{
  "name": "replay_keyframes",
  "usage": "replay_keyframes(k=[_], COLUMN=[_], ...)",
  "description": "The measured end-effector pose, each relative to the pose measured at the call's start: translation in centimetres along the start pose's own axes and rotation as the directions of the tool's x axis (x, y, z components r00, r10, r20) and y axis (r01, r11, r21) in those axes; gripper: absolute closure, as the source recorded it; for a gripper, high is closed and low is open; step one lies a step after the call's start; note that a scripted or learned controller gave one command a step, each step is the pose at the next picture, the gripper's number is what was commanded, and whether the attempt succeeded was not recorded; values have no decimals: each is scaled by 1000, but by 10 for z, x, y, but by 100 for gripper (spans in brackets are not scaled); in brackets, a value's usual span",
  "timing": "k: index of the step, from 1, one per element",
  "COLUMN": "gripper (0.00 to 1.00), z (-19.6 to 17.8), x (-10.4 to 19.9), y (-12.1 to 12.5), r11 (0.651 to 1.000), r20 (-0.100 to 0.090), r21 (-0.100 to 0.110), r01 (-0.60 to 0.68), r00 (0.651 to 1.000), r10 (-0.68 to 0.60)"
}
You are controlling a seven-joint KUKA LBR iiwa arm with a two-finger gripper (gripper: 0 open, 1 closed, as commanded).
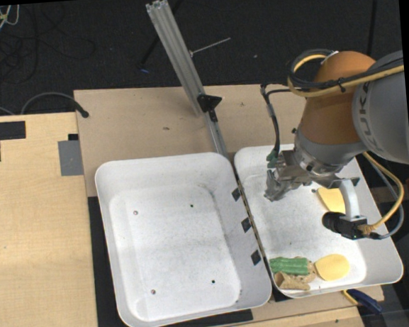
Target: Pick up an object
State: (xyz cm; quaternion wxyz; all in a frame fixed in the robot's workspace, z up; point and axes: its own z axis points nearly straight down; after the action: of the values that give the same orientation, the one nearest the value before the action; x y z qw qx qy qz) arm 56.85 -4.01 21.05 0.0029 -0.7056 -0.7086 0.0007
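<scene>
The things to pick up sit in the right bin (pixel 384 268), in the lower right of the frame. A bumpy green toy (pixel 290 264) lies at the bottom edge. A tan, crumpled-looking piece (pixel 294 281) touches it from below. A smooth, round yellow piece (pixel 332 267) sits just beside them. A flat yellow piece (pixel 331 199) lies higher up, partly hidden by the arm.

The gripper (pixel 274 189) hangs over the bare upper left part of that bin, well apart from the bottom toys. I cannot tell how it is set.

If it goes straight down here, I think it would grab nothing. The green and tan pieces touch, so one might push the other. They are also close to the bin wall, which could get in the way.

The left bin (pixel 168 241) is white, smooth and shallow. Both bins rest on a wooden surface (pixel 32 224).
</scene>
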Motion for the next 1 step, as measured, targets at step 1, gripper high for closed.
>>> replay_keyframes(k=[1], gripper=[100], z=[-11], x=[45], y=[3], r11=[1000], r20=[1], r21=[-3], r01=[0], r00=[1000], r10=[0])
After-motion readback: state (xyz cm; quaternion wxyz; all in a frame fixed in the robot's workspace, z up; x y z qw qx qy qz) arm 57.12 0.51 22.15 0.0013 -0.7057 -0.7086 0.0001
